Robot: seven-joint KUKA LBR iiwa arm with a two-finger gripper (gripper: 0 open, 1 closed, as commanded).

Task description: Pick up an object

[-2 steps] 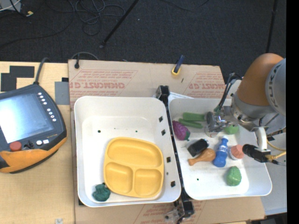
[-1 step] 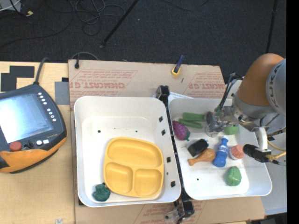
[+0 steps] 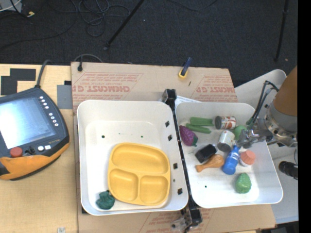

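Dark carpet behind; glossy white bin (image 3: 272,191) holds smooth blue bottle (image 3: 231,161)

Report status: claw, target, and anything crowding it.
Claw low over right white bin, nothing seen gripped. Blue plastic bottle just below it, lying loose. Small metal can and orange-capped piece crowd close.

Bright, even light (soft shadows), slightly blurred.
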